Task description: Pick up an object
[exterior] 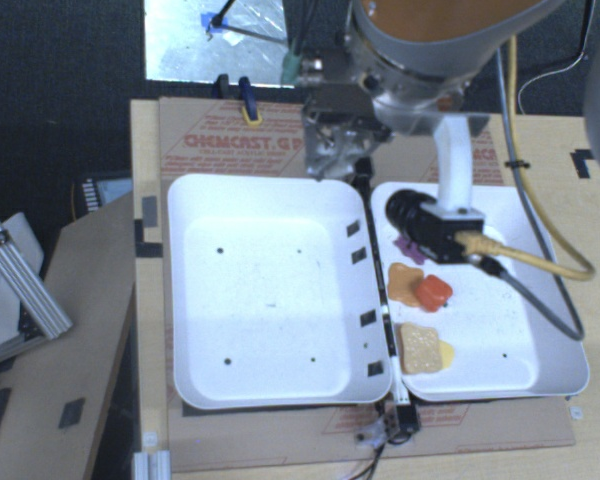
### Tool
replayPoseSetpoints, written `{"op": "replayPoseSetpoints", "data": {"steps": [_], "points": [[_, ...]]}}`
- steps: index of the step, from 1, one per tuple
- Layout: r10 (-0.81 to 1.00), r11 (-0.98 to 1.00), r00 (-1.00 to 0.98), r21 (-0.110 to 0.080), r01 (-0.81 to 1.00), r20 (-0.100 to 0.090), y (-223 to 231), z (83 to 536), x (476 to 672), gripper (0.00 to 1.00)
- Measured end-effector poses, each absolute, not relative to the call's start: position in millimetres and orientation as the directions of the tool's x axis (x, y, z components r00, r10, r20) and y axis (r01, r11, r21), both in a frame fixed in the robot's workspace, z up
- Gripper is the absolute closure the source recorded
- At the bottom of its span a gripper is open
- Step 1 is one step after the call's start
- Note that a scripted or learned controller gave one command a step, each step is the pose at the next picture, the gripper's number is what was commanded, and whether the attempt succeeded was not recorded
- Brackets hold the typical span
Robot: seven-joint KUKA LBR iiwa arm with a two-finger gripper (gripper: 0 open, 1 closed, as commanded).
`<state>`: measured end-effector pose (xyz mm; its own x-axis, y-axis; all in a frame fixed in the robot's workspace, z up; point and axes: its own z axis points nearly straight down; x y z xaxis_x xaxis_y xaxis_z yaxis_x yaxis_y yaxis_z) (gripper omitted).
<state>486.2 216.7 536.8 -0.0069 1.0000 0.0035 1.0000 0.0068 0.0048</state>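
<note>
The right bin (pixel 520 358) holds several small objects along its left side. A red piece (pixel 436 291) lies against an orange piece (pixel 404 284). Nearer the front sits a tan square block (pixel 419 348) with a yellow bit (pixel 446 352) beside it. A purple scrap (pixel 409 249) peeks out from under a black cylinder (pixel 420 222) mounted on the arm. My gripper (pixel 337 158) hangs at the far rim, above the divide between the two bins, well back from the objects and with nothing seen in it.
The left bin (pixel 265 298) lies white beside the right one. A yellow cable (pixel 530 258) and a black cable (pixel 545 303) trail across the right bin. Brown cardboard (pixel 230 140) lies under both bins. The big arm body (pixel 440 18) overhangs the far side.
</note>
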Motion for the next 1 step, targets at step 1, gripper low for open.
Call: {"op": "replayPoseSetpoints", "data": {"steps": [1], "points": [[1.000,0.006,-0.006,0.002,1.000,0.002,235.1,534.9,486.2,1.00]]}}
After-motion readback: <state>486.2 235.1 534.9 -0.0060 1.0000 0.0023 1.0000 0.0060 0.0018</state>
